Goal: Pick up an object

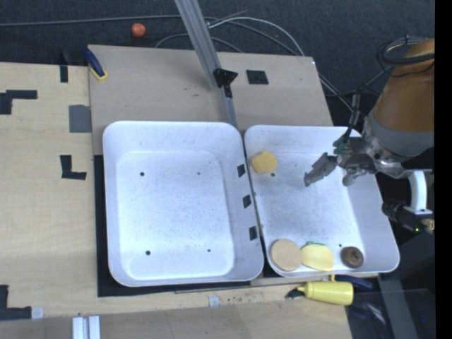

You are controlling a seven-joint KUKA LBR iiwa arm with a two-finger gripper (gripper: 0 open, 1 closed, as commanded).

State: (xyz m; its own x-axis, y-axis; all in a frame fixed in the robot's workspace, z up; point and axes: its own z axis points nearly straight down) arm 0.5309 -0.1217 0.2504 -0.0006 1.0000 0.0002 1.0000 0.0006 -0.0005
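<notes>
I had a light wooden bench (42, 210) under the camera, with dark carpet behind it and two shallow white bins side by side on a black mat.

Nearest me, just outside the right bin's front rim, a yellow tool with a black tip (325, 292) lay on its side on the bench. Inside the right bin (311, 210), three things sat in a row along the front wall: a tan round disc (285, 255), a yellow rounded piece (318, 257) with a bit of green showing behind it, touching or nearly touching the disc, and a small brown round object (352, 257) just beside that. The left bin (173, 203) sat beside it across a narrow gap.

Farther back, the gripper (332, 172) hung over the middle right of the right bin, its two dark fingers spread apart with nothing between them. A yellow block (264, 162) lay near the bin's back left corner, well apart from the fingers.

Beyond the bins, a grey metal pole (201, 37) ran up across a tan board (169, 83), cables trailed over the carpet, and a small orange ball (138, 29) rested on the floor.
</notes>
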